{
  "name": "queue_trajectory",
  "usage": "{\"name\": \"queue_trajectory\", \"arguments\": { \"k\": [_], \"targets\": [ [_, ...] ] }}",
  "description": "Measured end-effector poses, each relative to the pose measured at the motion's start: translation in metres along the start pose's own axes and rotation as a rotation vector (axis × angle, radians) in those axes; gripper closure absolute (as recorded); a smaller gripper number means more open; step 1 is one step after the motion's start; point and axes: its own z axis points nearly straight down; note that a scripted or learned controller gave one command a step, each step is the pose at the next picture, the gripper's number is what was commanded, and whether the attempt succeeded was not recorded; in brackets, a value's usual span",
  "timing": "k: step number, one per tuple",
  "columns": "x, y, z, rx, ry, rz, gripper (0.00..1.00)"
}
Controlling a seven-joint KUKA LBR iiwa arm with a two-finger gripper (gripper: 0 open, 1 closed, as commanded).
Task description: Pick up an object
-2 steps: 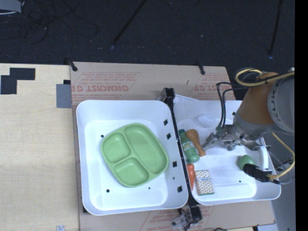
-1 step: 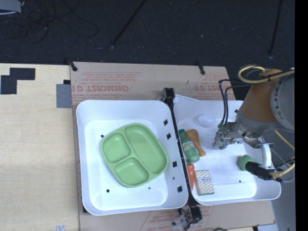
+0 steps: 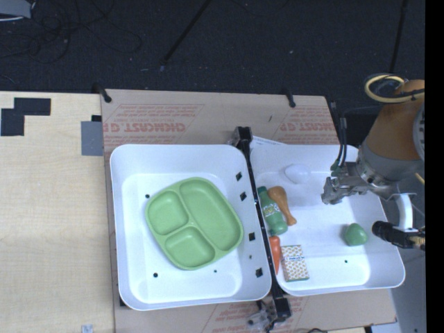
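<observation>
Nearest, small box: a patterned carton (image 3: pixel 295 263) lies flat near the front edge of the right bin (image 3: pixel 388 275).
Orange piece: a carrot-like stick (image 3: pixel 275 252) lies just left of the carton, along the bin's left wall.
Green lump: a small rounded object (image 3: pixel 355 235) sits toward the right side, apart from the rest.
Left bin: a green divided plate (image 3: pixel 194 222) lies in the left bin (image 3: pixel 132 179).
Bottle and drumstick: a green bottle (image 3: pixel 271 211) touches a tan drumstick-shaped toy (image 3: pixel 282 203).
Arm: reaches in from the right, bent down over the right bin.
Gripper (image 3: pixel 333 193): low above the bin floor, up-left of the green lump; finger state cannot be told.
</observation>
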Motion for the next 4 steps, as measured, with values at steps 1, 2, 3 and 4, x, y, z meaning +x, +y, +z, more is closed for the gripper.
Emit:
{"name": "queue_trajectory", "arguments": {
  "k": [1,2,3,4],
  "targets": [
    [-0.002,-0.003,-0.063,-0.001,0.000,-0.006,1.00],
    [-0.003,-0.002,-0.100,0.002,0.000,-0.006,1.00],
    [0.044,0.000,-0.103,0.005,0.003,-0.009,1.00],
    [0.086,-0.002,-0.093,0.007,0.003,-0.008,1.00]
  ]
}}
